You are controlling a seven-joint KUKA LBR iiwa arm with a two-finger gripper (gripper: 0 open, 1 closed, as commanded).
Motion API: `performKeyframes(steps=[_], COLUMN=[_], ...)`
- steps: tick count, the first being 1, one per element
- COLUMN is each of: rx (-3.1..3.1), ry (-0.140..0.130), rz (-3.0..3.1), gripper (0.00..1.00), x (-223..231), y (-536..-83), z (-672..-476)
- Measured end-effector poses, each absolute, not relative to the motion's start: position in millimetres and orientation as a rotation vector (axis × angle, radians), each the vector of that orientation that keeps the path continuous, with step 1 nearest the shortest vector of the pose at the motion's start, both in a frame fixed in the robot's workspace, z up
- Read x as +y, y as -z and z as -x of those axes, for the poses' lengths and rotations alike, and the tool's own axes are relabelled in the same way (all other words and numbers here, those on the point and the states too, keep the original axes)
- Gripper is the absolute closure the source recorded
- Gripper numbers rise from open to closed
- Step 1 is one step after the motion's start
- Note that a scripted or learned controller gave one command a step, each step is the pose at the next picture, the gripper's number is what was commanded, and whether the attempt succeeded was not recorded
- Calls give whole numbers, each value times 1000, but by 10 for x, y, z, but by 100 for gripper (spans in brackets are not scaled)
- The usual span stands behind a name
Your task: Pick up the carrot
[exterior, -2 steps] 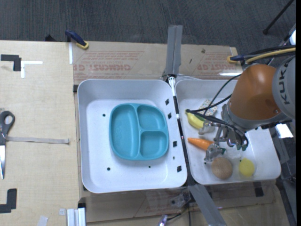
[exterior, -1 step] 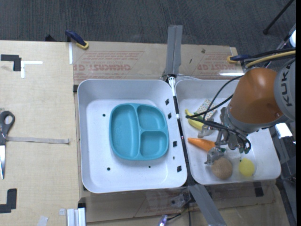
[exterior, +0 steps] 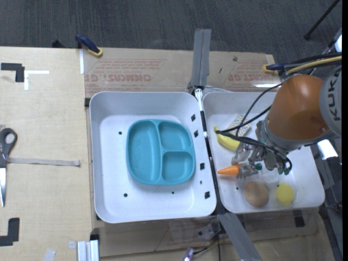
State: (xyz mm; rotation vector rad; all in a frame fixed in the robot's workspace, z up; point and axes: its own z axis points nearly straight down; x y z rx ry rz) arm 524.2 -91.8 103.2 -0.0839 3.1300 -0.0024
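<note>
Carrot (exterior: 228, 171) lies in right bin (exterior: 304, 203), near its left wall, tip pointing left, thick end at the gripper (exterior: 246, 168); banana (exterior: 227, 141) just above, brown round item (exterior: 256, 193) and yellow ball (exterior: 285, 193) below-right. Gripper low over carrot's thick end, prob. placed to close across the widest part, but can't tell claw state or whether carrot sits between its tips, cables/wrist hide it. Left bin (exterior: 103, 162) holds teal divided plate (exterior: 161, 151), well apart, not involved
</note>
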Motion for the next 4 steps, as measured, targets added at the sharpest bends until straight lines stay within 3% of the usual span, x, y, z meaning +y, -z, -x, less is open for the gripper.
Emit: performKeyframes(steps=[1, 3, 4], rx=[3130, 3134, 3135], ry=[2, 1, -1], rz=[84, 130, -118], gripper=[0, 0, 0], x=[-917, -936, -1006], y=[-1032, -932, -928], z=[-5242, -5365, -5279])
